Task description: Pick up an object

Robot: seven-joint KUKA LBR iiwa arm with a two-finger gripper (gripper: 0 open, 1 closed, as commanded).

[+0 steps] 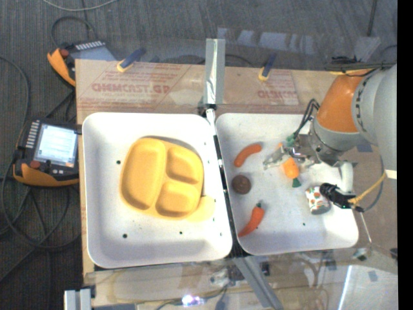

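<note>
Chili [252,219] in right bin [335,237], hand [288,159] above.

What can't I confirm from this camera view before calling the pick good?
- Gripper: wrist covers its fingers; grip unreadable.
- Small orange object under it: partly hidden by the gripper, identity unclear.
- White printed item: too small to identify.
- Arm: cut off by the right edge.

Single fixed camera above tabletop [155,86], looking down at slant. Far edge at 12 o'clock, near edge at 6. Moderate distance: both white bins in frame, left bin [103,237] toward 9 o'clock, right bin [322,234] toward 3. Arm [361,108] enters from 3 o'clock.
</note>
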